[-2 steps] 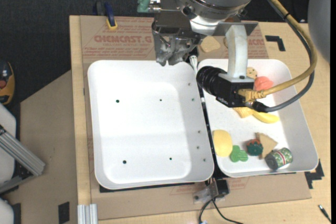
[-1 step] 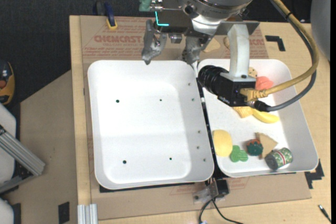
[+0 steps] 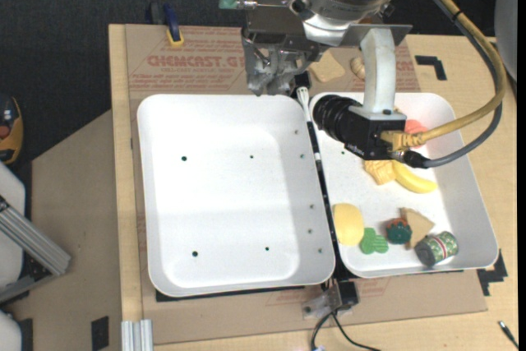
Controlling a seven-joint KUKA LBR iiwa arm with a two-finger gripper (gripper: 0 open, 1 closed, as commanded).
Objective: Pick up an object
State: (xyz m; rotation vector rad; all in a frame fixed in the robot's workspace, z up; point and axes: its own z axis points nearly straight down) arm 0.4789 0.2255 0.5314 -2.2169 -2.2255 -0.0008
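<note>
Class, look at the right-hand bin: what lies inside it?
Inside the right-hand bin lie a banana, a yellow lemon, green toys and a small can. The arm covers the bin's far part.

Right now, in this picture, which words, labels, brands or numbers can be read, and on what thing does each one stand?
"CHEMCAST G": red print on the brown board under the bins, by its far edge; the arm hides what follows.
Further red print in the same line right of the arm, near: too blurred to read.
Small can in the right bin: patterned label, too small to read.
</note>
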